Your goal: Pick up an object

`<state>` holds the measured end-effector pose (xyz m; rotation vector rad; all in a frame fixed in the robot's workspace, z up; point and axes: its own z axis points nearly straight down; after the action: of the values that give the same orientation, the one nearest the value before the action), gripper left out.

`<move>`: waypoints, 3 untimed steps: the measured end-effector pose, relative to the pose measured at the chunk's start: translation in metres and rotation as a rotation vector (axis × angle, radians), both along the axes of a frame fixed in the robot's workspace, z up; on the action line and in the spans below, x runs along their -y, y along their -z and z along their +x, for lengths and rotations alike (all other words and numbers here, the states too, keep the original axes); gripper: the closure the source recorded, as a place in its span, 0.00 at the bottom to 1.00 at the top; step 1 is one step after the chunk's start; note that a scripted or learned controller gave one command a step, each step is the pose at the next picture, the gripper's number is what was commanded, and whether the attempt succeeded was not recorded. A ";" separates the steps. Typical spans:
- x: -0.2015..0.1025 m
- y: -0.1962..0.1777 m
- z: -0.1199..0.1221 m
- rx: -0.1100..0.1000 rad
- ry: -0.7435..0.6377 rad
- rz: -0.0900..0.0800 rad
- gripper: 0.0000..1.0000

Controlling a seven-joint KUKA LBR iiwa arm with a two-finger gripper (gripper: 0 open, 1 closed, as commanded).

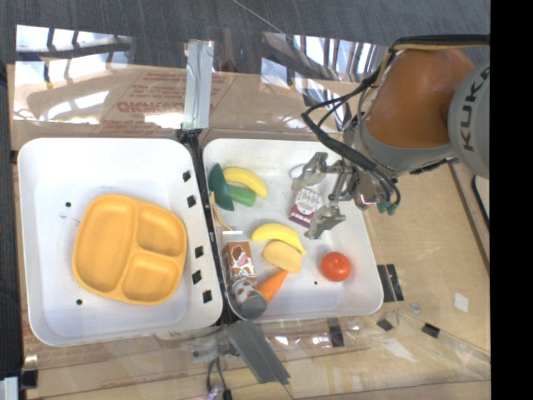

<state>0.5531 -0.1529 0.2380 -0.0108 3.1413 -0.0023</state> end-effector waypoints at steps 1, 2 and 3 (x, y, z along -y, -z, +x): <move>0.010 0.145 0.033 0.004 -0.102 0.000 0.00; -0.059 0.126 0.032 0.004 0.071 -0.006 0.00; 0.023 0.087 0.027 0.003 -0.074 -0.001 0.00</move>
<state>0.5796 -0.1755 0.1506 -0.1271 3.1354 -0.0038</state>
